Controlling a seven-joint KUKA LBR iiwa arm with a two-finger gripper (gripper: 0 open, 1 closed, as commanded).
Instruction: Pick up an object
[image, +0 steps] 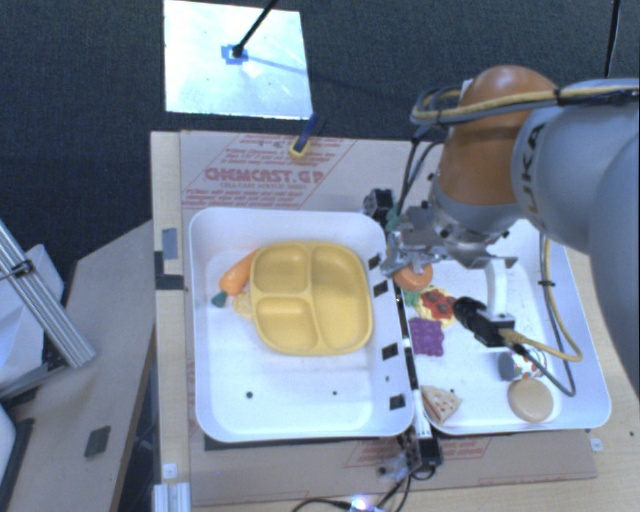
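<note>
Item: gripper (405, 258), low over the right bin (585, 385), hard by the wall it shares with the left bin (300, 395). We cannot tell whether it is released or clenched, and we see nothing held in it.

Item: likeliest target, an orange round piece (414, 276), in the right bin's near-wall corner, directly under the gripper and touching or nearly touching it.

Hazards, as we judge them:
- The shared wall stands just beside the gripper, so a descent could catch the rim and jolt both bins.
- A red-and-yellow piece (437, 302) and a purple grape cluster (427, 337) crowd the target, so a closure may nudge them or take two.
- The target looks rounded and may squirt sideways.

Lettering: red print "CHEMCAST G P" on the brown board (260, 175) behind the bins. Fainter red print lies at the front edge, which we cannot read.
</note>
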